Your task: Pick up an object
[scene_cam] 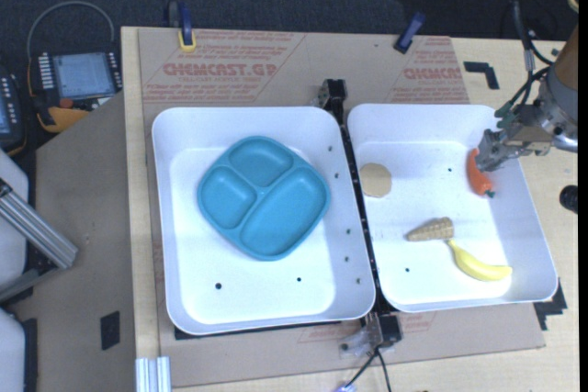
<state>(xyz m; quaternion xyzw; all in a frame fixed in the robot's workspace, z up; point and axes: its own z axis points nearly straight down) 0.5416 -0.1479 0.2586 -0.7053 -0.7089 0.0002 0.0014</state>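
Note:
My gripper (488, 157) hangs over the right side of the right bin (432, 128), reaching in from the right. Just under its tip lies a small orange-red object (478, 177), close to the bin's right wall; the gripper hides its upper end. Whether the two touch cannot be made out. In the same bin lie a round tan disc (375, 180) near the left wall, a tan cone (430, 230) in the middle, and a yellow banana (478, 264) toward the front right.
The left bin (184, 280) holds a blue divided plate (264, 196). A black divider with clamps (333, 94) runs between the bins. The bins rest on a brown board (276, 60). A handheld screen (81, 74) lies off to the far left.

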